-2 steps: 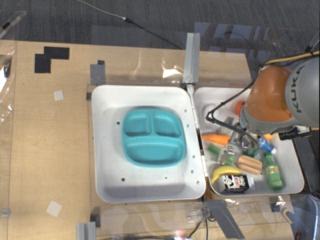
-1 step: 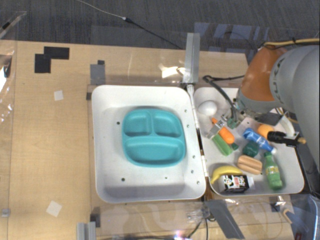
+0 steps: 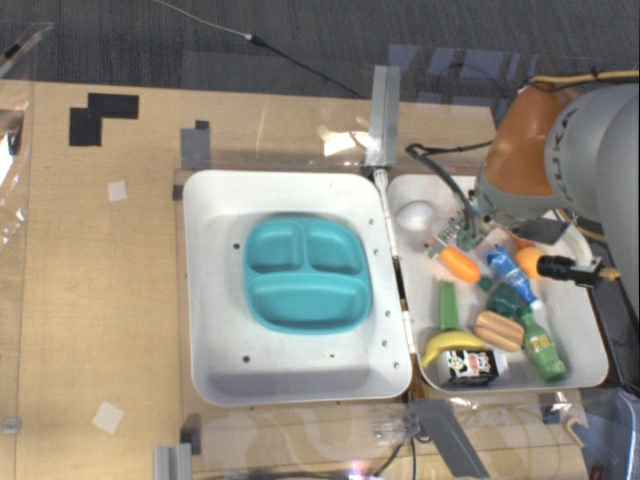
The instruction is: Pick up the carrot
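— What's the setting?

— A pale wooden bench [image 3: 100, 298] with dark grey carpet [image 3: 200, 28] beyond its far edge. A thin dark cable [image 3: 180, 10] runs across the carpet. There is one L-shaped black tape mark [image 3: 100, 116] on the bench at the far left.

— And the bins?

— Two white bins side by side. The left bin [image 3: 215, 368] holds one teal divided plate [image 3: 305, 273] with three compartments.

— The right bin?

— The right bin [image 3: 592, 360] is crowded. I count one carrot [image 3: 460, 264], one white rounded piece [image 3: 412, 212], one blue bottle [image 3: 503, 268], one green bottle [image 3: 543, 353], one green stick-shaped vegetable [image 3: 447, 306], one hot dog bun [image 3: 499, 330], one banana [image 3: 450, 344] and one black-and-white carton [image 3: 470, 366].

— Where exactly is the carrot?

— In the right bin's far-left part. It lies tilted between the white piece and the green vegetable, with the blue bottle just to its right.

— And the claw?

— The gripper [image 3: 458, 236] sits directly above the carrot's far end, very close to it. I cannot tell whether it is open or closed, or whether it touches the carrot.
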You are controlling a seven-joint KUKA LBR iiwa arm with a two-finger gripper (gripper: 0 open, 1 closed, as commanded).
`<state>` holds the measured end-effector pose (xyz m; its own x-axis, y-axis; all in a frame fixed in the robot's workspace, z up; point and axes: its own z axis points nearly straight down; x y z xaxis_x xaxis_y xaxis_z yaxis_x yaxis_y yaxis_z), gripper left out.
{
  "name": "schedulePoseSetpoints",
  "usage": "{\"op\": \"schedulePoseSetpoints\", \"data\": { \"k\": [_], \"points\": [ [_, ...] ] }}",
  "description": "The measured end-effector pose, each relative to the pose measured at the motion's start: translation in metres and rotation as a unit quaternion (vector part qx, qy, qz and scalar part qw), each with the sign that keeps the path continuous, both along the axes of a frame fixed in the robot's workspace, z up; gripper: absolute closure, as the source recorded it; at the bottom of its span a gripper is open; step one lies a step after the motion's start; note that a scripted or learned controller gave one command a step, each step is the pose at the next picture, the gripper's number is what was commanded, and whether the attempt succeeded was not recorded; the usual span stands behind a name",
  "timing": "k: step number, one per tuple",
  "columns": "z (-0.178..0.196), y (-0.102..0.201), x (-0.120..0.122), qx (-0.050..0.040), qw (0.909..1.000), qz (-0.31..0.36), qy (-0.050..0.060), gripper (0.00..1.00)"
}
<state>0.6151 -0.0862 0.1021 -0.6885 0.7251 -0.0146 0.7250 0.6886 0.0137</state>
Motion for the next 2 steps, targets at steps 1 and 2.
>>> {"op": "schedulePoseSetpoints", "data": {
  "k": [1, 2],
  "points": [
    [-0.011, -0.013, -0.059, -0.0036, 0.9880, 0.154, 0.000, 1.00],
    [0.088, 0.056, -0.104, -0.0003, 0.9945, 0.104, 0.001, 1.00]
  ]
}}
